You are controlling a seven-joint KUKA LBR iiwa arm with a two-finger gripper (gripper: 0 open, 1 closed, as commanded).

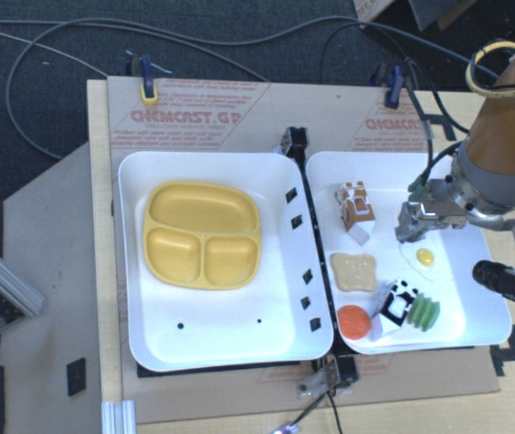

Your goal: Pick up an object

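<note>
Approach step: the gripper [411, 227] hangs over the right bin [474, 333], finger state impossible to tell. Fried egg [424, 259] sits just at its five o'clock; it needs lowering there.

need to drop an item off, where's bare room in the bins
Left bin: bare floor below and right of the yellow tray. Right bin: crowded with the toast, tomato, egg and gripper.

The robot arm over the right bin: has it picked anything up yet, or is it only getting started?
Nothing looks picked up yet. The end effector hangs low in the right bin, just above the fried egg. The toast, tomato and other toys all lie on the bin floor. The grasp and lift are left to do.
</note>
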